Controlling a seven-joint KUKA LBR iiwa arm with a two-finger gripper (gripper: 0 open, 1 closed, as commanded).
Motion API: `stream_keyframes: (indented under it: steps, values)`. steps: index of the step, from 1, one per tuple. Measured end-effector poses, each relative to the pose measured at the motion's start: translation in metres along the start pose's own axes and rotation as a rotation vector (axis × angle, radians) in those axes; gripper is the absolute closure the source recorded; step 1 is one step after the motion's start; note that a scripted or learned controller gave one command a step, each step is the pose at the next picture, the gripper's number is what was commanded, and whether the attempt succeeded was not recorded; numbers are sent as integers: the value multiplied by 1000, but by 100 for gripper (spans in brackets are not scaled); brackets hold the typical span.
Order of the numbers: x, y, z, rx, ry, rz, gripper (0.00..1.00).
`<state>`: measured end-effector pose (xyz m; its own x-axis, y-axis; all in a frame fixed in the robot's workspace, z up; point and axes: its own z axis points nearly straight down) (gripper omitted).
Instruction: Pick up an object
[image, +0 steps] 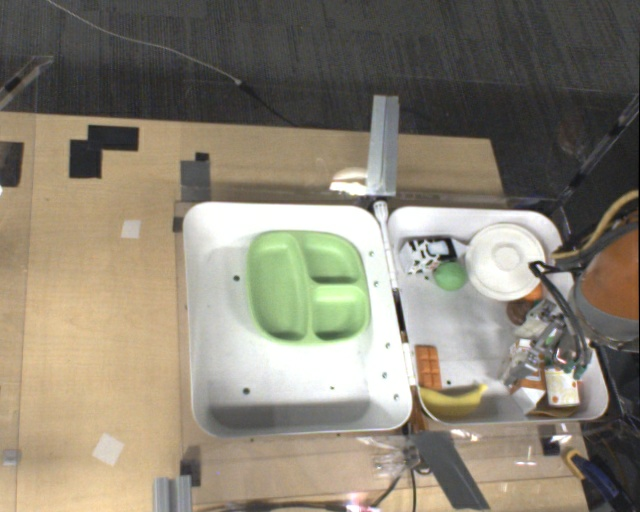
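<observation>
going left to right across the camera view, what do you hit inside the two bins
green divided plastic tray in the left white bin → black and white patterned object → small green ball → round white lid-like dish → the arm's gripper at the right white bin

Two white bins (215, 300) are seen on a pale wood-toned bench (90, 330). A light green divided tray (305, 285) is seen in the left bin. In the right bin a yellow banana (452, 400), a brown block (428, 366), a green ball (450, 277), a white lid (506, 260) and what may be a black-and-white patterned item (425, 255) are shown.
</observation>
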<state>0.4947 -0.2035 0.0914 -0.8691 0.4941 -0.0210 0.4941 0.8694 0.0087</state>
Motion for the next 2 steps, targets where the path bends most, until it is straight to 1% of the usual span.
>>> stream_keyframes:
  steps: [1, 2]
  values:
    - [6, 7, 0, 5, -1, -10, 0]
    - [3, 0, -1, 0, 8, -91, 0]
